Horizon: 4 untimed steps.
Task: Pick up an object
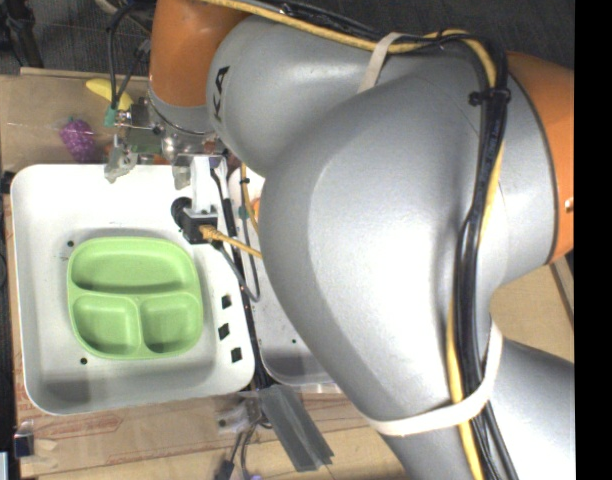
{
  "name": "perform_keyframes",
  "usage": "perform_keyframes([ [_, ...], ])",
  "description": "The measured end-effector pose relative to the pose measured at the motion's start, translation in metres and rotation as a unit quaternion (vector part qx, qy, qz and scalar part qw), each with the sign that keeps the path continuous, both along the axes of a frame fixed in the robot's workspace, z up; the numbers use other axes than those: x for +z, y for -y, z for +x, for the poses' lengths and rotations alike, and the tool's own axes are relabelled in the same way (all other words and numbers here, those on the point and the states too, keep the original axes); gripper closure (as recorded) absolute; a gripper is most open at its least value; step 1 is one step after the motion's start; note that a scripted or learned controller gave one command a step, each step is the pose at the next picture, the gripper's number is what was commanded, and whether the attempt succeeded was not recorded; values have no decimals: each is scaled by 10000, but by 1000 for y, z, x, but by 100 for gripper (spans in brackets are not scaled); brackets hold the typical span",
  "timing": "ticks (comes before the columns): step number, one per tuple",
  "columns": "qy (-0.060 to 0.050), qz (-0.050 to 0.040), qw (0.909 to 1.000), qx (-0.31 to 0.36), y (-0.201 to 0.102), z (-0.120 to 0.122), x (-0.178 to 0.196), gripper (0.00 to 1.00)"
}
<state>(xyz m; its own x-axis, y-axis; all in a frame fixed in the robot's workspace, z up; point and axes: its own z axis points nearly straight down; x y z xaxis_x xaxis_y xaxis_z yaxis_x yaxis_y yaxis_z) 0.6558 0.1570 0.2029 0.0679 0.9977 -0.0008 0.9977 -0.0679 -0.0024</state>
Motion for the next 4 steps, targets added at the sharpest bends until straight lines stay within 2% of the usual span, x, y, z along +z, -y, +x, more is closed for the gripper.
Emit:
perform_keyframes([
  [1,-6,1,9995,301,-26,-20,25,0],
  [2,-13,-1,9992,389,-25,-93,-112,0],
  [3,1,0,9962,-874,84,-20,-11,0],
  [4,-11,-2,9989,-462,-5,-17,16,0],
])
